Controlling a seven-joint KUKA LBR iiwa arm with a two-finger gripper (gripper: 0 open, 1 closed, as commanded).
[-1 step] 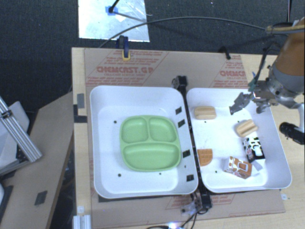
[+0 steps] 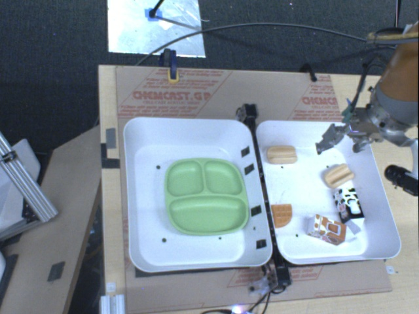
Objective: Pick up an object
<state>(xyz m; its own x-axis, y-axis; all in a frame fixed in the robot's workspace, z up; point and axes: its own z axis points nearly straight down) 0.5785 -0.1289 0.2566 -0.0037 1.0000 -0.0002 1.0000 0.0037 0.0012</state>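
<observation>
Gripper (image 2: 337, 138) hangs over the right bin (image 2: 386, 201), can't tell its state. Bread roll (image 2: 281, 154) sits just left of it, another roll (image 2: 338, 174) right below, nothing grabbed.

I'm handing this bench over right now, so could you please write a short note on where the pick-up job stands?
Gripper: up over the far right part of the right bin, nothing seen between its fingers.
Right bin holds: a bread roll at the far left, a second roll just below the gripper, a round cookie, a brown patterned carton and a black-and-white carton.
Left bin: a green divided plate.
Done: nothing picked yet.
Left: descend on one item, probably the nearest roll, and lift it.
</observation>
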